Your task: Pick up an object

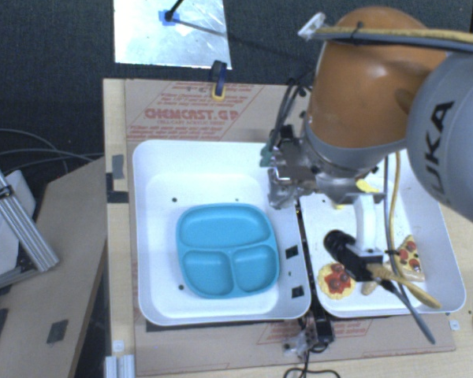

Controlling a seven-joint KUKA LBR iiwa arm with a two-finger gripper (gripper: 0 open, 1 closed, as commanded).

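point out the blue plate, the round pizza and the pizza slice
blue plate (221,228), camera view, in its large compartment
round pizza (336,280), camera view, on its middle
pizza slice (408,257), camera view, on its topped face

Bench (117,124): pale wood top, seen as a strip along the left side. Brown cardboard sheet (189,113) lies flat on it, red print along the far part. Two shallow white bins sit on the sheet side by side, inner rims touching: left bin (154,164), right bin (445,258). Blue-and-yellow clamp (218,79) at the sheet's far edge. Dark tape patches (117,164) on the bench's left strip, just beside the left bin.
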